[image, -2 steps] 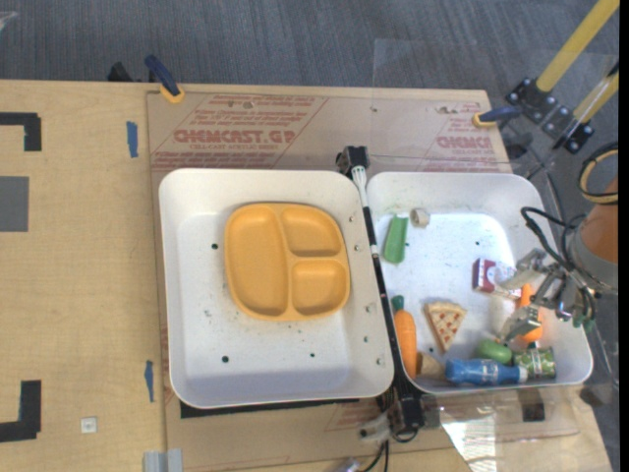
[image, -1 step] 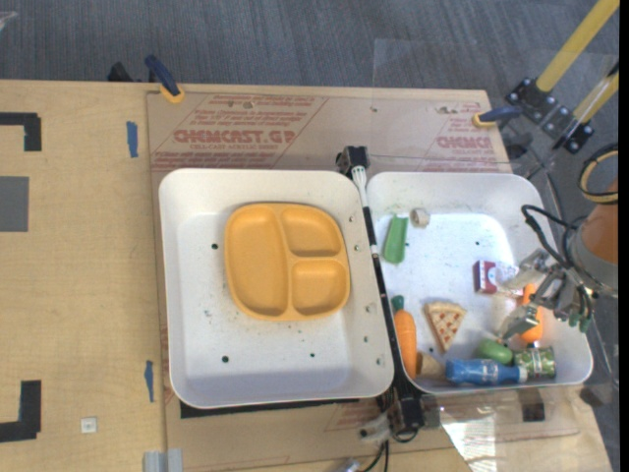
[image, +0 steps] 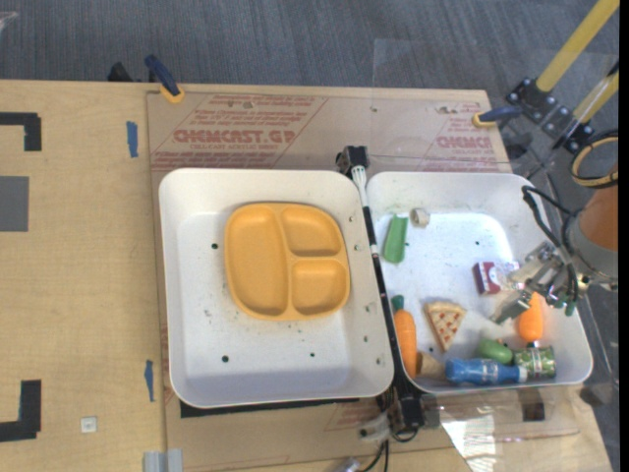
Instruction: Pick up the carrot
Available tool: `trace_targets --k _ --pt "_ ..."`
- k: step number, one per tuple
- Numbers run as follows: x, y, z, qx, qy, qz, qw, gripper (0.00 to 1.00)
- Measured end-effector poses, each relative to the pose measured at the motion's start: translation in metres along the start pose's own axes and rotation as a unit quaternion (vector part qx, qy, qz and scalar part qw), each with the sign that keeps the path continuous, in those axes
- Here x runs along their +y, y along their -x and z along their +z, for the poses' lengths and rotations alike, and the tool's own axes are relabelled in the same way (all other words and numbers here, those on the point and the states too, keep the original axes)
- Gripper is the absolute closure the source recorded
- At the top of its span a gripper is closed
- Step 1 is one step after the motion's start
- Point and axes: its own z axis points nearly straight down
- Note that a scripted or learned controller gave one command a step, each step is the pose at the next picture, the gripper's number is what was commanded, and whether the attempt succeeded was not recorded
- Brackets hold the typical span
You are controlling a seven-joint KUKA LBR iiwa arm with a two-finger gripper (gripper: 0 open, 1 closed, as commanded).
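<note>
A carrot (image: 404,334), orange with a green top, lies lengthwise along the left wall of the right bin (image: 462,190), top pointing to the far side. A second, shorter orange piece (image: 532,322) with a bit of green beside it sits near the bin's right wall. My gripper (image: 521,295) hangs low over the right side of that bin, its metal tips just above and left of the short orange piece. The long carrot lies well to its left, apart from it. Nothing is clearly seen between the tips.
The right bin also holds a green stick (image: 395,239), a pizza slice toy (image: 444,323), a red packet (image: 486,278), a blue bottle (image: 480,370) and a green can (image: 536,363). An orange divided plate (image: 286,260) sits in the left bin (image: 187,293).
</note>
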Motion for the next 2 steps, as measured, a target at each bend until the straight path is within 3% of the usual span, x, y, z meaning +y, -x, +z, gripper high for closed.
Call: trace_targets --k 1,2 --pt "-0.0063 -0.0204 0.0001 -0.009 0.001 0.038 0.9992 0.0" --pt "-0.0034 -0.0282 -0.0001 -0.012 -0.007 -0.068 0.9976 0.0"
